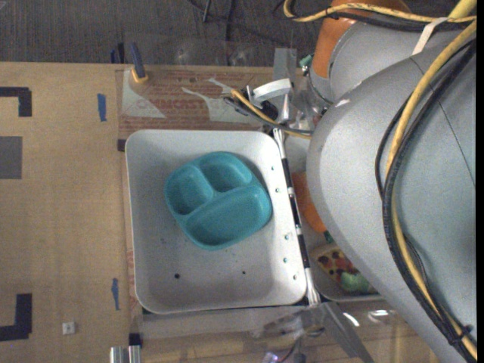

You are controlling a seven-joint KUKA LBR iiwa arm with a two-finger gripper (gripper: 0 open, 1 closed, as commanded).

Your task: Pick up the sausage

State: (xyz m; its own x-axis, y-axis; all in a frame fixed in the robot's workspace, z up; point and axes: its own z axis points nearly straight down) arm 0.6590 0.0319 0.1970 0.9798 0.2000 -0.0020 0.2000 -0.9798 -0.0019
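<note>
Plastic, smooth and matte, makes up the left white bin (144,225), a shallow square tray with rounded corners, a raised rim and a few small dark specks on its floor. In it lies a teal divided plate (218,199), a rounded, glossy piece with three compartments, two small ones toward the top and one larger below, set at a slight tilt near the bin's middle. The bench (60,203) around it is pale brown board, flat and dull, marked with black corner brackets, a grey square patch and short strips of blue tape; above the bin a piece of worn cardboard bears faded reddish lettering too washed out to read. The arm (393,187) is a broad grey casing, curved and softly shiny, with an orange band (340,36) near the top and yellow and black cables looped over it; it covers most of the right bin (333,293). Whether the claw is released or clenched I cannot tell. At that bin's visible lower corner sit small coloured items, a green lump and something orange beside the arm, perhaps toy food; the sausage cannot be made out among them with any certainty.
</note>
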